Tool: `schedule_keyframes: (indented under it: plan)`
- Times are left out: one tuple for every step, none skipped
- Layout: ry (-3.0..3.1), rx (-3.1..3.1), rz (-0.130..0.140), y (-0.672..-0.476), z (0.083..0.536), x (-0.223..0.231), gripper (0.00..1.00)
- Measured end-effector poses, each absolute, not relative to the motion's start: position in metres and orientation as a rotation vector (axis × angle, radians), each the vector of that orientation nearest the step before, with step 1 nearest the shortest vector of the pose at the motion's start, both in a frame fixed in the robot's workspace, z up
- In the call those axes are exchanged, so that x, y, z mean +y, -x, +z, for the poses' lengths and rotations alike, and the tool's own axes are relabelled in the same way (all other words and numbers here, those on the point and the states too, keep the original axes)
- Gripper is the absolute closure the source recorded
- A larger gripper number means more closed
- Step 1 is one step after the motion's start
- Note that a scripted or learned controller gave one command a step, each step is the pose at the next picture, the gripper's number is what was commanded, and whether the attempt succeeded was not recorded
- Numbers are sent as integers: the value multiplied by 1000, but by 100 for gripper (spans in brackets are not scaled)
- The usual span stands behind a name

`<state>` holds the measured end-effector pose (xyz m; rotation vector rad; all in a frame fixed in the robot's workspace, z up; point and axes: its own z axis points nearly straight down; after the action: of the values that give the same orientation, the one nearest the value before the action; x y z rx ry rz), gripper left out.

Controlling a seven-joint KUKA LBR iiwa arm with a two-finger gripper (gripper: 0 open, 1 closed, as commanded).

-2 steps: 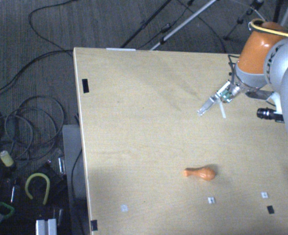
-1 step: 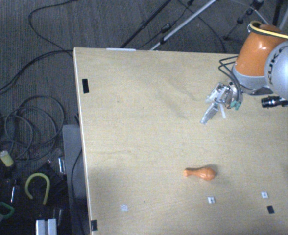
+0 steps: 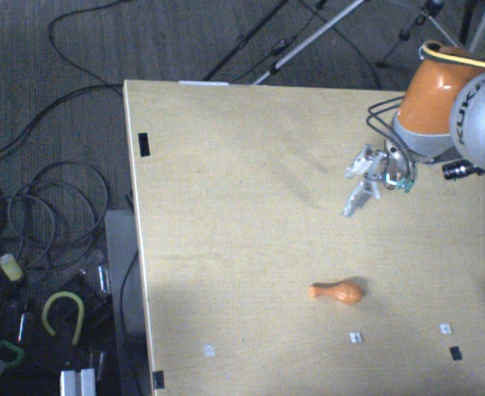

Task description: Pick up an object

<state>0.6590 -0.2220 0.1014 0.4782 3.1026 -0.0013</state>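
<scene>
Little orange pear-shaped thing (image 3: 338, 291) lying flat on its side on the tan board, narrow neck pointing left, fat end right.

bench (image 3: 226, 221) — bare tan top | orange pear-shaped object (image 3: 338, 291) lying on it — lower right

I see my arm (image 3: 465, 118) as a grey rounded shell with a broad orange band and dark KUKA lettering on the grey. Thin black cables loop off its left side. My gripper (image 3: 360, 200) is pale silvery metal, with a small teal spot beside its mount.
</scene>
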Motion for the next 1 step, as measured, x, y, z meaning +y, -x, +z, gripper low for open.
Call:
schedule_keyframes:
  plan:
    - [-780,3039,5,-657,163,-222,0]
